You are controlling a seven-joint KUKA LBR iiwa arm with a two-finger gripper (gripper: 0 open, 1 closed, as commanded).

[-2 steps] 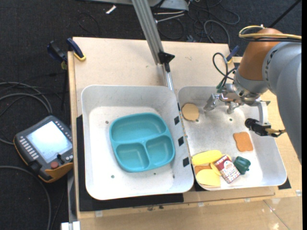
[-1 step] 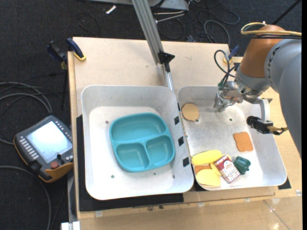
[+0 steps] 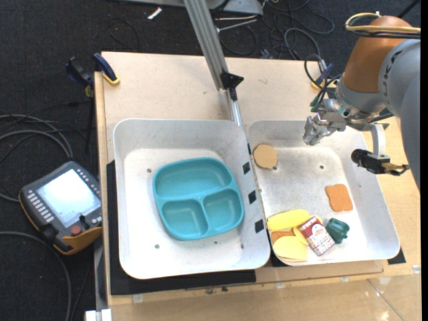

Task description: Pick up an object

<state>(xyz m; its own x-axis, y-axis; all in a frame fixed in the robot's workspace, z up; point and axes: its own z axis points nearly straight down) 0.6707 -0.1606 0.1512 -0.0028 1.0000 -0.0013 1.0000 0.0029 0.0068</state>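
The gripper [image 3: 313,136] is seen over the far edge of the right bin [image 3: 374,246], hanging from the grey arm [image 3: 394,65] that reaches in from the right. Whether its fingers are apart or together cannot be told from this slant, and nothing is seen held between them.

No single object is named by the task, so the nearest one is judged the likeliest target — the round tan disc [image 3: 265,156], which lies to the left of the gripper and a little nearer the camera, close to the bin's left wall. Being round, it offers no long axis to line up with. A short move left and down would be called for.

The other things in the right bin lie well apart from the gripper, toward the near side: an orange slab [image 3: 339,196] by the right wall, its long axis running roughly far to near, and a cluster in the near corner — a yellow piece [image 3: 289,220], a second yellow piece [image 3: 290,247], a small red-and-white carton [image 3: 315,236] and a dark green lump [image 3: 337,229] touching or just beside one another.

The left bin [image 3: 134,246] holds a teal divided tray [image 3: 198,197] with three compartments.
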